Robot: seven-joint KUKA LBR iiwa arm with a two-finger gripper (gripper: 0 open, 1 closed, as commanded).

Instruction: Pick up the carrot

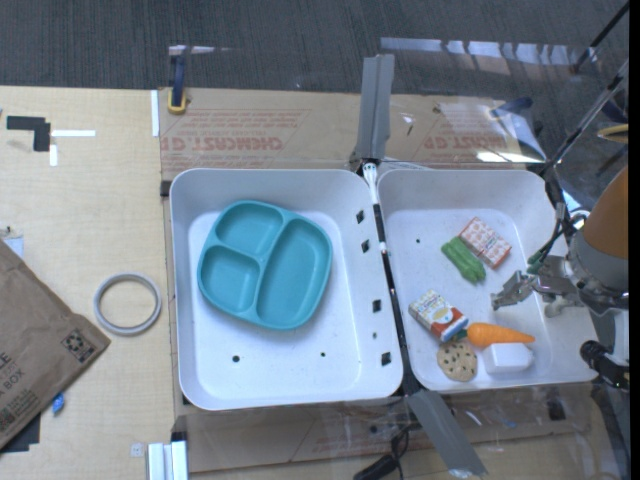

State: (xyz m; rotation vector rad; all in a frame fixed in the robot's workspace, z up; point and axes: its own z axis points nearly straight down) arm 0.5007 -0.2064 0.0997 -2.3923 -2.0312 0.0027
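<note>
The desk is pale wood, with a cardboard sheet lying across its far part under the bins; the sheet bears red print that reads upside down from the camera, partly legible as "CHEMCAST". A brown box juts in at the lower left with black letters "BOX" near its edge. The left bin carries a teal plate with three compartments. The right bin holds the small things. The arm comes in from the right, and its gripper hangs over the right bin's right half, fingers spread and released, nothing between them, just above the carrot. The carrot is a short orange cone lying flat near the bin's front right, its blunt end toward the centre and its tip pointing right. A white block touches its near side. A small carton with red and blue print, too small to read, lies just left of it, a cookie in front. A green pod and a pink wafer lie farther back. A tape ring rests on the desk left of the bins.
</note>
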